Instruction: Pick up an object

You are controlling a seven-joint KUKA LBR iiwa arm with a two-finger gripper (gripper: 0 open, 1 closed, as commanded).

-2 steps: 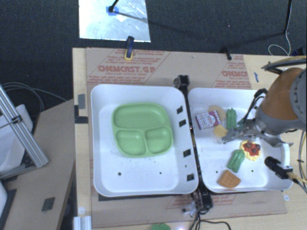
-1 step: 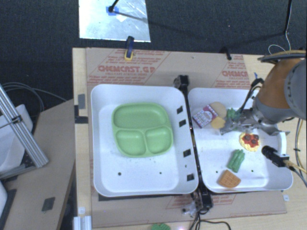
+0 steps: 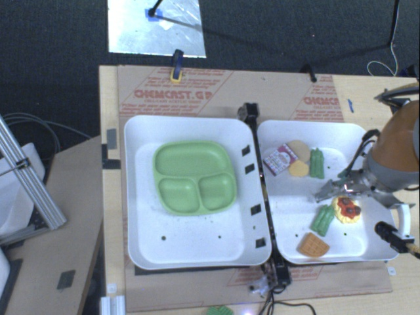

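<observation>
Arm in from the right, pincer (image 3: pixel 336 190) low over the right bin (image 3: pixel 289 241).
I can't tell if it's spread or pressed together. Just below its tip sit a yellow-and-red toy (image 3: pixel 347 210) and a green piece (image 3: pixel 322 220); a waffle-like tan piece (image 3: pixel 313 245) is lower down. Upper part: pink packet (image 3: pixel 280 159), tan and yellow bits, another green piece (image 3: pixel 317 163). Left bin (image 3: pixel 141 241) holds a green divided plate (image 3: pixel 194 176).
</observation>
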